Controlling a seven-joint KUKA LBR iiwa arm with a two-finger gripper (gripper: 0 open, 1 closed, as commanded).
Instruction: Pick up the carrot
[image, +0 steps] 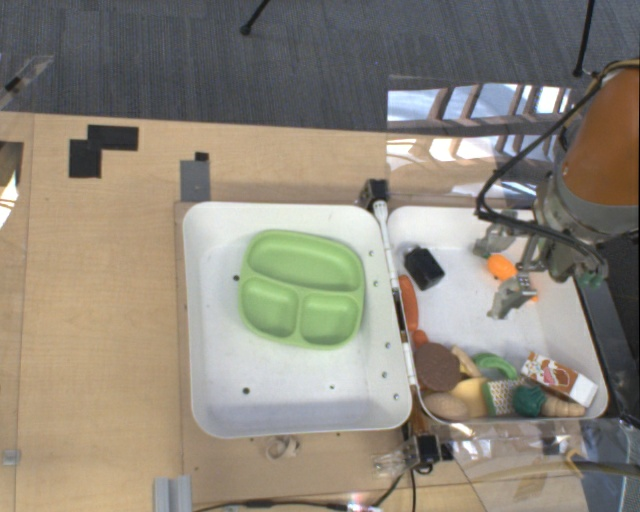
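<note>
The carrot (500, 267) is a small orange piece in the upper right part of the right bin (455, 235). My gripper (505, 271) hangs right over it from the grey arm with the orange band. One finger (493, 243) stands just beyond the carrot and the other finger (513, 298) just in front of it. The fingers are apart, and the carrot shows in the gap between them. A bit of orange also peeks out to the right of the nearer finger. I cannot tell whether the fingers touch the carrot.
A black block (424, 267) and a long red-orange piece (408, 301) lie by the right bin's left wall. Several toy foods and a small carton (557, 377) crowd its near edge. A green divided plate (302, 287) sits in the left bin (215, 390).
</note>
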